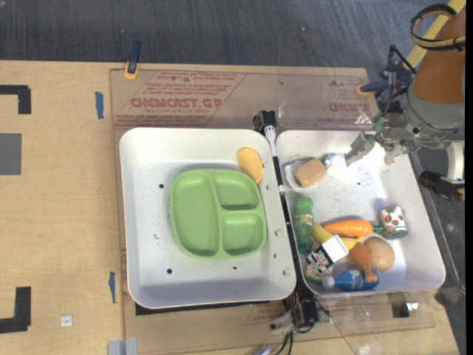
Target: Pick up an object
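My gripper hangs over the back of the right bin, its two fingers spread apart with nothing between them. The arm's orange band shows at the top right. Just left of the gripper lies a tan bread-like piece. Further forward in the same bin are a carrot, a spotted small cup, a brown-orange round fruit, a blue bottle, a green bottle, a yellow banana-like piece and a black-and-white box.
The left bin holds a green divided plate and a yellow-orange fruit at its back right corner. A black divider runs between the bins. A clear sheet with red lettering lies behind them.
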You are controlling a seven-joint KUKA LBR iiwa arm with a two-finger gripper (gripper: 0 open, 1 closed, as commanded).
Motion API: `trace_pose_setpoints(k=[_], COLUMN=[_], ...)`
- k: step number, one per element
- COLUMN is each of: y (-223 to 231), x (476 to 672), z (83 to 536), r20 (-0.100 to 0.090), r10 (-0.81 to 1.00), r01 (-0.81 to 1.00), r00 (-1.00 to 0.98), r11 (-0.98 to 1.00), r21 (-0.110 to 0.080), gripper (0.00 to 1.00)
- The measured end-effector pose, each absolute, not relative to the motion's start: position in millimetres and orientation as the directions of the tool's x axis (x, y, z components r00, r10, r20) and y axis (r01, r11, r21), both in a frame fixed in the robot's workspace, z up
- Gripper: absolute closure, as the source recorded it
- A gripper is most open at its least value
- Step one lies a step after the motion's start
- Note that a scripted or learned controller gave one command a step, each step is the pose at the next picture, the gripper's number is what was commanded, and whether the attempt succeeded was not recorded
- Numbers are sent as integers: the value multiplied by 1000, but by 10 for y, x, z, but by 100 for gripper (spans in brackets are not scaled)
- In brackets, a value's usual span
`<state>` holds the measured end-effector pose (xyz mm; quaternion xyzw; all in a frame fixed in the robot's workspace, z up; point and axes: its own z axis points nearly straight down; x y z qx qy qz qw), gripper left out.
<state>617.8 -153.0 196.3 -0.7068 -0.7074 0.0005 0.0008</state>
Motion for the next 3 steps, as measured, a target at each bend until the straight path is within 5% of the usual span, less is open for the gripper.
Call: trace_pose_setpoints(k=[1, 2, 3], y=[-1055, -1045, -312], x=[5961, 5955, 6093], z=[966, 1046, 1960], r20=[-3, -2, -1], r10=[999, 999, 967], r01=[999, 999, 967], r00=[-48, -47, -256], r11=[48, 47, 256], r21=[8, 7, 7], gripper=[0, 100, 100])
